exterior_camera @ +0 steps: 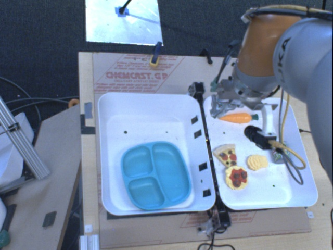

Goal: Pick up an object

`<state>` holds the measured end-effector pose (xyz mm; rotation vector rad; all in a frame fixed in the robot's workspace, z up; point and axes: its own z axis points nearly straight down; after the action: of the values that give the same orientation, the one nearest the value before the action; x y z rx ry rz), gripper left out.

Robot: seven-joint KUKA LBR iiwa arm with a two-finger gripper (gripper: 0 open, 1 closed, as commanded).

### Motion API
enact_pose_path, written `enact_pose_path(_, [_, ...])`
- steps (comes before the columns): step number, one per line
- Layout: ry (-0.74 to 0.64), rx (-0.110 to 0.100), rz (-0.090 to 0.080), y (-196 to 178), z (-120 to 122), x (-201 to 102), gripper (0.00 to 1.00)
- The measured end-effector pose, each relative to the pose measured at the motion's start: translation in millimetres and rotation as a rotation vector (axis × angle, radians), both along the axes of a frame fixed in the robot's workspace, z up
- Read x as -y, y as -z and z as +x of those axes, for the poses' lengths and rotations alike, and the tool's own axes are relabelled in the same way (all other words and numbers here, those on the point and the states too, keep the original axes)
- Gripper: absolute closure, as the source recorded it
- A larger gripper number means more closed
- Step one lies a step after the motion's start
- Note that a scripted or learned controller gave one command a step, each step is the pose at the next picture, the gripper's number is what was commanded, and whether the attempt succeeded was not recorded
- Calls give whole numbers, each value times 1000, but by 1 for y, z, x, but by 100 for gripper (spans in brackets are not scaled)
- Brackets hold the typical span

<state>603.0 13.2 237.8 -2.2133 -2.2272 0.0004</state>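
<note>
An orange toy carrot [237,118] with a green tip lies at the back of the right bin [291,191]. My gripper [222,107] hangs just over the carrot's left end, close to the divider between the bins. Nearer the front lie a pizza slice [225,154], a round tart with red topping [237,177] and a yellow ridged piece [257,162]. I see nothing lifted off the bin floor.
The left bin [119,119] holds a blue divided tray [155,175]. A black fitting with a yellow cable [260,137] hangs from the arm over the right bin. A shiny plate [124,14] lies behind the bench.
</note>
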Motion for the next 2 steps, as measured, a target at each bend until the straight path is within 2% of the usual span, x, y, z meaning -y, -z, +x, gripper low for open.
enact_pose_path(1, [-3,-6,2,57,-50,-62,100])
enact_pose_path(2, [10,10,-4,13,-2,5,100])
